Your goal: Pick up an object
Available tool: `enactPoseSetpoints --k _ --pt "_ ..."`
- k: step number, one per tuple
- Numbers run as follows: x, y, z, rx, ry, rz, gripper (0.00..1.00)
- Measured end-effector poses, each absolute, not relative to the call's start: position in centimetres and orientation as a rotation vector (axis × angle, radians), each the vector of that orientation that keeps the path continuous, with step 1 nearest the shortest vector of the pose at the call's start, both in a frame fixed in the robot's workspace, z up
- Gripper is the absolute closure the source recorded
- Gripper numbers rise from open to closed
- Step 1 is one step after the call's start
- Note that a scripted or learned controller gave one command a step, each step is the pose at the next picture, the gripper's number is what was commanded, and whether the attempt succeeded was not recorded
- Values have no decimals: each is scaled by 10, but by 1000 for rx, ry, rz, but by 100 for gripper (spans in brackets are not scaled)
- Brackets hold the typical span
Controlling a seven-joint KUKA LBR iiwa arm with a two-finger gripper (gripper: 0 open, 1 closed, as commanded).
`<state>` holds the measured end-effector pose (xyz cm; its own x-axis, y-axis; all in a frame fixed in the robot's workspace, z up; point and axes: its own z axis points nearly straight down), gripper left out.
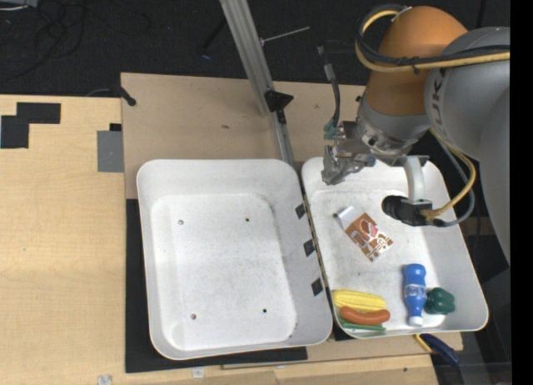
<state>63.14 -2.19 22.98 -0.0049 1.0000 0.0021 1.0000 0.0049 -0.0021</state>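
Right now the grey two-finger gripper hovers at the right white bin's far corner, fingers' state impossible to tell. Nearest target: the flat brown-and-white packet, just below. Best to centre above it, then descend straight.

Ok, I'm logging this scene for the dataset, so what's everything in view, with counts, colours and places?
shallow white plastic bins: two, white, side by side on the bench.
red-brown printed packet: one, middle of the right bin.
blue plastic bottle: one, right bin's near end.
dark green lump: one, beside the bottle.
yellow toy corn cob: one, near-left corner.
orange-red toy sausage: one, beside the corn.
grey arm's gripper: one, over the right bin's far end.
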Motion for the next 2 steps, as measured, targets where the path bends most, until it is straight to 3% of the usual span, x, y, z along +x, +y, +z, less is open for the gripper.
enactPoseSetpoints --k 2 --pt "631 77 236 -2215 -2225 1 100"
